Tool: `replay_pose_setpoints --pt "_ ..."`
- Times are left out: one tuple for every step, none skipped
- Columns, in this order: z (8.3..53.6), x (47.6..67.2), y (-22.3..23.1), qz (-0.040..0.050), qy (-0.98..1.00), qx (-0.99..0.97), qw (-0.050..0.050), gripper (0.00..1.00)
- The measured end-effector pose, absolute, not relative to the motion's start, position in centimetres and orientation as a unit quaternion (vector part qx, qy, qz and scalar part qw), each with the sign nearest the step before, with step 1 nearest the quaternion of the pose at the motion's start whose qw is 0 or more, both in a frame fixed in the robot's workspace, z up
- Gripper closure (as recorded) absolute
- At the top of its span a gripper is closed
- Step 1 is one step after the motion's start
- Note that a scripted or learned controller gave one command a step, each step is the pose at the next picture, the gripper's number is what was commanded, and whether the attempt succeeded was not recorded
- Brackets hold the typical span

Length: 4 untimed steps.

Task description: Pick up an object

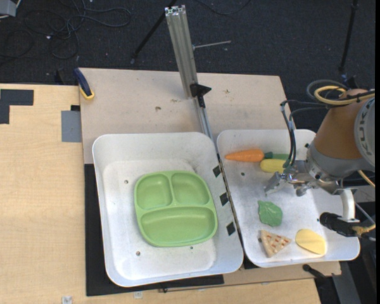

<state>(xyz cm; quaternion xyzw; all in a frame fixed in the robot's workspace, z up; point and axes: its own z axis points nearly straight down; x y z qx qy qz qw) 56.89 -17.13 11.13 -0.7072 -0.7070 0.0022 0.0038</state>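
No writing or label can be read anywhere. The right bin (240,246), smooth white plastic, serves as the landmark. Inside it, at the far end, a glossy orange carrot (244,156) lies beside a yellow corn piece (272,164). Near its middle sits a lumpy green vegetable (270,213); at its near end, a triangular pizza slice (274,242) and a rounded yellow wedge (311,240). The metal gripper (277,183) hangs over the bin just above the green vegetable, fingers slightly spread, nothing between them. Left of the bin, a green divided plate (175,208) rests in the other bin.
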Motion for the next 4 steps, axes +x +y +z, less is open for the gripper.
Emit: replay_pose_setpoints --pt "9.1 57.0 -17.1 -0.0002 -0.707 -0.707 0.001 0.0" --pt "10.3 57.3 -17.1 -0.0031 -0.706 -0.708 -0.001 1.0" --pt "14.5 57.3 -17.2 -0.0001 -0.707 -0.707 0.0 1.0" --pt "19.7 58.3 -17.7 -0.0007 -0.707 -0.707 -0.001 1.0"
